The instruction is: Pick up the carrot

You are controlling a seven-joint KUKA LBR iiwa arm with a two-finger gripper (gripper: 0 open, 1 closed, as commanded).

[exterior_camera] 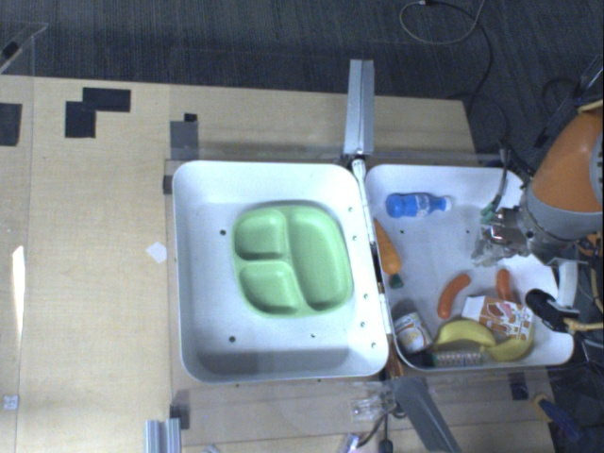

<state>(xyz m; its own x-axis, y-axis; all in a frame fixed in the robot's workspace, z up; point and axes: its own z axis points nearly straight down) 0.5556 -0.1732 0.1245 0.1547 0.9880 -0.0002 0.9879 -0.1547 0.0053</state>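
— Where is the carrot [386, 250]?

— In the right bin [444, 179], hard against its left wall, just beside the divider between the two bins. Its long axis runs nearly up and down the view, tilted a little, so the upper end lies slightly further left than the lower. The orange body narrows toward the top; a dark green stub sits at the bottom end.

— And the gripper [497, 239]?

— Over the right side of that same bin, well apart from the carrot. How far its fingers stand open I cannot tell — they are small and blurred against the white floor, and nothing is visibly held between them.

— What else is in there?

— A blue bottle [416, 204] lying on its side near the top, to the carrot's upper right. Lower down, an orange sausage-shaped piece [453, 295], a banana [481, 338] along the bottom wall, a small carton [500, 317] above it, and a small can [409, 329] at the lower left corner, below the carrot.

— The left bin [203, 253]?

— It holds a green three-compartment tray [291, 259], sitting about the middle.
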